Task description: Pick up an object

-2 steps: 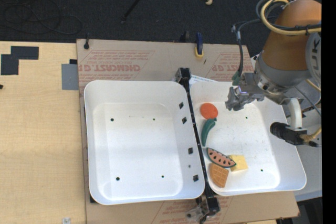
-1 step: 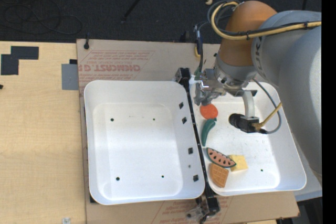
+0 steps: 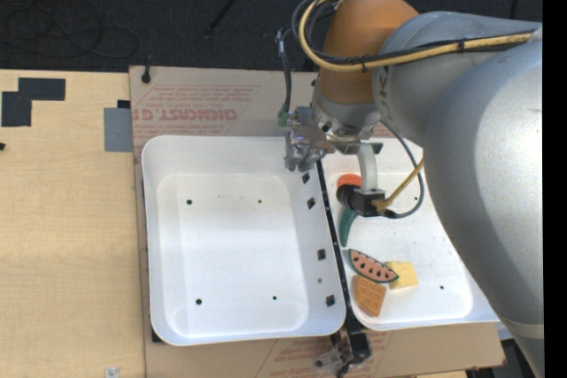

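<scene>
The robot's gripper [image 3: 303,157] hangs above the divider between two shallow white bins, and whether it is open or closed cannot be told. Near the front of the bin nearer the arm [image 3: 434,301], a red toy watermelon slice [image 3: 372,266] lies against a yellow block [image 3: 405,276] and a ridged orange wedge [image 3: 369,297]. The slice looks light and rigid, best pinched across its narrow width.

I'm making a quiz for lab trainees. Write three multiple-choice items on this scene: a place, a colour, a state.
1. The red watermelon-slice toy lies: A in the left white bin; B in the right white bin; C on cardboard.
2. The small square block beside it is: A yellow; B blue; C black.
3. The slice is: A held in the air; B standing on a rim; C lying on the bin floor.
Answers: B, it sits near that bin's front; A, pale yellow shows; C, the gripper hangs apart from it, farther back.
</scene>
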Robot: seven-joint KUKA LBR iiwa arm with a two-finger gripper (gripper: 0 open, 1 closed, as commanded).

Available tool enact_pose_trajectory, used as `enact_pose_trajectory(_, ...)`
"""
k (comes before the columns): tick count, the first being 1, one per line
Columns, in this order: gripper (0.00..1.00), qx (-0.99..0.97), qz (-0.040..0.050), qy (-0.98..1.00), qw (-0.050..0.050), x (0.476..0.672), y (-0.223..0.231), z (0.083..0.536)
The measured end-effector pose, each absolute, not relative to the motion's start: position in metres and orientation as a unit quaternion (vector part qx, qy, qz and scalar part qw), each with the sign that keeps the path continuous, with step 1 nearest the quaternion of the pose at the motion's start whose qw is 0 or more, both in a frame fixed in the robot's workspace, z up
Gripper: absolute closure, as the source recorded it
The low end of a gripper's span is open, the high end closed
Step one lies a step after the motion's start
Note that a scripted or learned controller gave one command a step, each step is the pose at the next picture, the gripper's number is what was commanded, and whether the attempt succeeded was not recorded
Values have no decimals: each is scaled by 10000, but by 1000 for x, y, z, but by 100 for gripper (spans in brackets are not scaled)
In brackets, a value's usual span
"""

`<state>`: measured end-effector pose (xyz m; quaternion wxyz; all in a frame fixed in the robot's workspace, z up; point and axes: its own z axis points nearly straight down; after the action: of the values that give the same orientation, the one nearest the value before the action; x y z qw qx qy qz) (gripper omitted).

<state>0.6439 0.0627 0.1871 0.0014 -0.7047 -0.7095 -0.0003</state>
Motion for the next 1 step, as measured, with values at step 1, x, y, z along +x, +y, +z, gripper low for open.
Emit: enact_pose_trajectory(1, 100, -7053, 1, -7089, 4, 644, 128, 201)
